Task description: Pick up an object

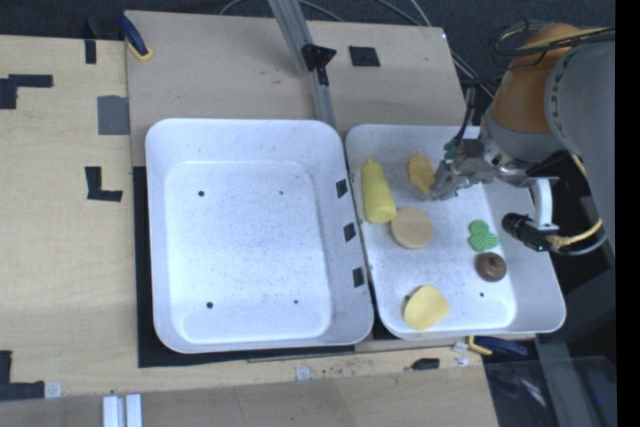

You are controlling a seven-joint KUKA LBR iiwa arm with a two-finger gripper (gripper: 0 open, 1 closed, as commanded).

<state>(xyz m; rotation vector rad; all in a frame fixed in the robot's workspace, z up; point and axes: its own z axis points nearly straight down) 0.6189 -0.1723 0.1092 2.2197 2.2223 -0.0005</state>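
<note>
Here, the small yellow piece (421, 172) lies near the back of the right bin (535, 310), just beside the gripper (447, 183), which is low over the bin floor; whether it pinches anything cannot be told. A yellow cylinder (377, 192) lies along the bin's left side, a tan disc (411, 229) just right of it. Nearer the front sit a yellow lump (425, 307), a green piece (483, 236) and a brown round piece (490, 266). The left bin (245, 235) adjoins it.
</note>
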